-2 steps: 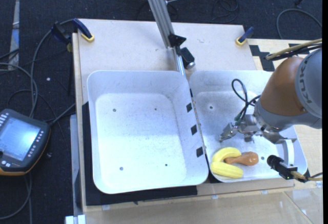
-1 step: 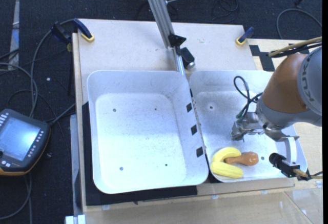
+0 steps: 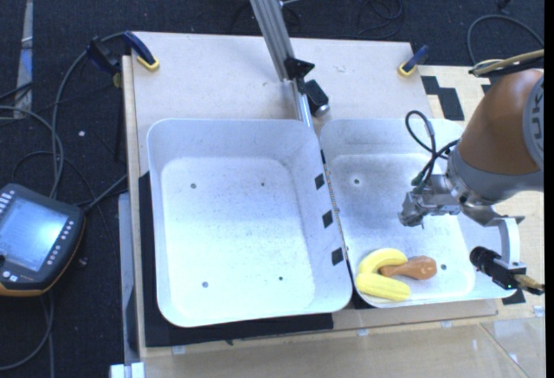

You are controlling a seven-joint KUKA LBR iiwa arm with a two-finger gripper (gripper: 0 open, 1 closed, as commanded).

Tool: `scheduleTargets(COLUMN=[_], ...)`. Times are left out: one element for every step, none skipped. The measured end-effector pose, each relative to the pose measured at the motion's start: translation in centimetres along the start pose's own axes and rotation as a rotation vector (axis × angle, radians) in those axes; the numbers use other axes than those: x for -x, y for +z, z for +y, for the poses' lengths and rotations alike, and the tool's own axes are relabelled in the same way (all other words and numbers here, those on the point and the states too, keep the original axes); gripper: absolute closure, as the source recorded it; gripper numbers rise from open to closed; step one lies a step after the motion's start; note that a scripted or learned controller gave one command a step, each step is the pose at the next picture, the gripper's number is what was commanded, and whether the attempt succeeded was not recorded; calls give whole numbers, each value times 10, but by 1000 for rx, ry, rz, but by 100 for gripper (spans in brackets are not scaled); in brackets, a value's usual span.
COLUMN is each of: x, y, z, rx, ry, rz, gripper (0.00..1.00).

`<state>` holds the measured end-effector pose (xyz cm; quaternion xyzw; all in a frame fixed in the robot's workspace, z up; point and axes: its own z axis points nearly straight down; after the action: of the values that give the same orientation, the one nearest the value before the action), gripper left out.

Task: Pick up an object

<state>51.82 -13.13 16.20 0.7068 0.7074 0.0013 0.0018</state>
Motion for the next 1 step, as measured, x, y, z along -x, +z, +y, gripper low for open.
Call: scheduleTargets(x=[-5], y=[-61], z=[4], rx=[1], ry=[0], rz=[0], gripper=[100])
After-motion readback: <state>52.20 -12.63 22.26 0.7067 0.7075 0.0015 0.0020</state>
